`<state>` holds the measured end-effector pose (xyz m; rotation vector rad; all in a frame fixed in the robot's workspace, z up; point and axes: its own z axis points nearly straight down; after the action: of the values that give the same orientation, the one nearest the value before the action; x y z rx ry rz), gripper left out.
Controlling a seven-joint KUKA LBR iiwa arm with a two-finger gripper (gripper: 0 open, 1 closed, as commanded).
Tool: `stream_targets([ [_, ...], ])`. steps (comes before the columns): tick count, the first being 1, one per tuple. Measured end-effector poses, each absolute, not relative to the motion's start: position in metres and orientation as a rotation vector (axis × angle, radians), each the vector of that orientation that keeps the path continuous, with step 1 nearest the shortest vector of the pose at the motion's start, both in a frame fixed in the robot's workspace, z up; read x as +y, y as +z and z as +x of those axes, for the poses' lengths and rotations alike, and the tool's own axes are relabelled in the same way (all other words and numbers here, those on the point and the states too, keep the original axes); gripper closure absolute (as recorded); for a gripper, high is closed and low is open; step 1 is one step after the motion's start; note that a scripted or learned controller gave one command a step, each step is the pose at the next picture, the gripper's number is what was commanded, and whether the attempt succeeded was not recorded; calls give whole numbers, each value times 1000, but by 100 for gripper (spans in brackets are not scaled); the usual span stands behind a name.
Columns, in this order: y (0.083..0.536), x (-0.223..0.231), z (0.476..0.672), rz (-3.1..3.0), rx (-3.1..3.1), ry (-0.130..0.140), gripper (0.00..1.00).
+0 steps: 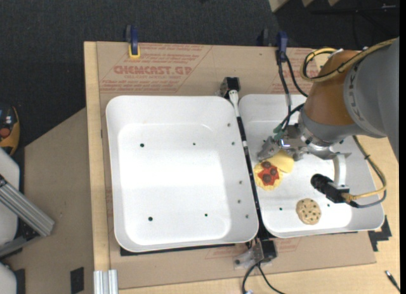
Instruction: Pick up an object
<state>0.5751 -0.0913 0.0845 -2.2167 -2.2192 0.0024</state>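
Two shallow white bins sit side by side on the counter. The left bin holds nothing, so any pick must come from the right bin. There the gripper is low over a yellow and red toy food piece, presumably lined up to grab it. Whether it is apart or together I cannot tell. A round speckled tan cookie lies nearby, apart from it.

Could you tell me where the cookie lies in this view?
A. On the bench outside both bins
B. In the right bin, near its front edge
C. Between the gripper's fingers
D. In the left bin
B: the cookie lies flat on the floor of the right bin, near its front edge, apart from the gripper.
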Motion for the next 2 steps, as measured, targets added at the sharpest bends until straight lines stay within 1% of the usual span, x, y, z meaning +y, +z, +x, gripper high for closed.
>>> stream_targets([
  [1,96,-93,577,-2223,-2222,-1,100],
  [2,288,-29,624,-2223,-2242,-27,100],
])
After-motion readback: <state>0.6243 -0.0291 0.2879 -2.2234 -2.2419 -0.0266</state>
